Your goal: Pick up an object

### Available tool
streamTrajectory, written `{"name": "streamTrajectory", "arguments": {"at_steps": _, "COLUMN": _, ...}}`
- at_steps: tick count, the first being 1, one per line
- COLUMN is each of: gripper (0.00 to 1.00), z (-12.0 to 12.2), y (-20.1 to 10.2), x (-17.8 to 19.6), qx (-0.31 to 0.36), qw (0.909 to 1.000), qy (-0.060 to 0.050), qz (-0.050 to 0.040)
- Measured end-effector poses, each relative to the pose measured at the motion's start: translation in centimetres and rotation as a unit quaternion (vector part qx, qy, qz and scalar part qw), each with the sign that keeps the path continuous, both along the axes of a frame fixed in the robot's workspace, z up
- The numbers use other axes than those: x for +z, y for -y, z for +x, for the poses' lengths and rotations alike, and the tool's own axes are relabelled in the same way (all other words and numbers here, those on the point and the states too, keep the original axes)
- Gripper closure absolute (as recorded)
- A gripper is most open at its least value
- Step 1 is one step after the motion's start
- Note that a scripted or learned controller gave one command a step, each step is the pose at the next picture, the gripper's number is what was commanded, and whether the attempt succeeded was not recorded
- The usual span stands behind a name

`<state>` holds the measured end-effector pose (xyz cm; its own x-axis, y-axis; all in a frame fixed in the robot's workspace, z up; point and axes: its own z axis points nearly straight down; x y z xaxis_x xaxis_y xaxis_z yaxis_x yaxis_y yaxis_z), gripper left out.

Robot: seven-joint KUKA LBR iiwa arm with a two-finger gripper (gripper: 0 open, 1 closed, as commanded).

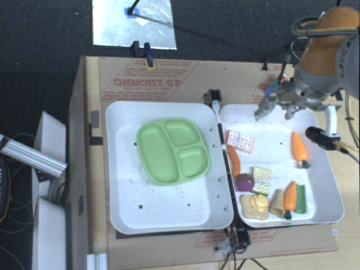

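- The gripper is seen spread and holding nothing, above the right bin's far rim.
- The lone carrot, nearest that rim, should be straddled lengthwise.

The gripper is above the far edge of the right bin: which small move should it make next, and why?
Probably descend toward the patterned card. The gripper, its fingers open and holding nothing, hangs over the bin's far rim, and that card lies flat nearby with free space around it.

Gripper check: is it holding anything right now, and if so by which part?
Nothing is held. The gripper hangs over the far edge of the right bin, fingers spread with only bare bin between them.
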<state>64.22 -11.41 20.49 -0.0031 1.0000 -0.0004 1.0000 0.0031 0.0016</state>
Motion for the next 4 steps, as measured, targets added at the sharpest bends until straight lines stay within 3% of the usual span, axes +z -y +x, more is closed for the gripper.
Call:
{"name": "streamTrajectory", "arguments": {"at_steps": 1, "gripper": 0.00, "z": 2.5, "y": 6.3, "x": -11.8, "qx": -0.001, "qw": 1.0000, "qy": -0.002, "qz": -0.0001}}
{"name": "streamTrajectory", "arguments": {"at_steps": 3, "gripper": 0.00, "z": 2.7, "y": 2.7, "x": -12.0, "qx": 0.001, "qw": 1.0000, "qy": 0.000, "qz": 0.0001}}
{"name": "streamTrajectory", "arguments": {"at_steps": 4, "gripper": 1.00, "z": 2.8, "y": 2.7, "x": -10.9, "qx": 0.002, "qw": 1.0000, "qy": 0.002, "qz": -0.0005}}
